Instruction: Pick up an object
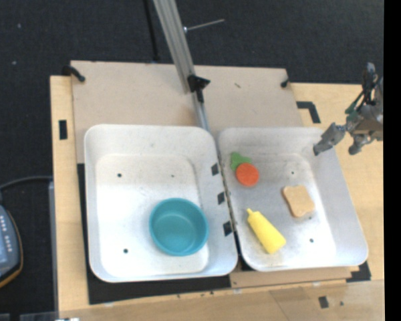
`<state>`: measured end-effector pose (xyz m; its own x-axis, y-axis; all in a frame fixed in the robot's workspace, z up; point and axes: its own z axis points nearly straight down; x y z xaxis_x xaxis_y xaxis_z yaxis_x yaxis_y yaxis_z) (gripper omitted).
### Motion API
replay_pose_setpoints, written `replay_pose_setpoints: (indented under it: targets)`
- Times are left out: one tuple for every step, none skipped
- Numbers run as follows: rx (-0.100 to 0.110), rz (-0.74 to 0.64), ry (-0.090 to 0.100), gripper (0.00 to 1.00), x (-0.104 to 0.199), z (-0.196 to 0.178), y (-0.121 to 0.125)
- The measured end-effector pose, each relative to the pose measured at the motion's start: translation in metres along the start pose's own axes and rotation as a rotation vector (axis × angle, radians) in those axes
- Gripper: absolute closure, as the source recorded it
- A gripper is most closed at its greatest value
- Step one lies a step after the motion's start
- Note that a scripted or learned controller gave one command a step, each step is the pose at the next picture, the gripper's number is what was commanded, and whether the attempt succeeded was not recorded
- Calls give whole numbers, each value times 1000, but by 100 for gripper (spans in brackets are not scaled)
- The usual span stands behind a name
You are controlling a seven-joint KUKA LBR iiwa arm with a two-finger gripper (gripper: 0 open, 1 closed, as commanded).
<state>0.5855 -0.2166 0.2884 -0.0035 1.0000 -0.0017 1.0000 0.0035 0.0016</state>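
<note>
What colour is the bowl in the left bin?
Teal blue; the bowl shows plainly in the camera view, in the left bin.

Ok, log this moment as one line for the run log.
gripper: above right bin's upper right rim, holding nothing | right bin: carrot, bread, yellow bottle | left bin: teal bowl

The bowl (178, 227) lies in the left bin (103, 142); the bottle (264, 231) in the right bin (341, 199).
</note>
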Motion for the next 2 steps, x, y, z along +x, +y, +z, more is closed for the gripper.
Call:
replay_pose_setpoints:
  targets:
    - [0,0,0,0,0,0,0]
    - [4,-2,0,0,4,48,8]
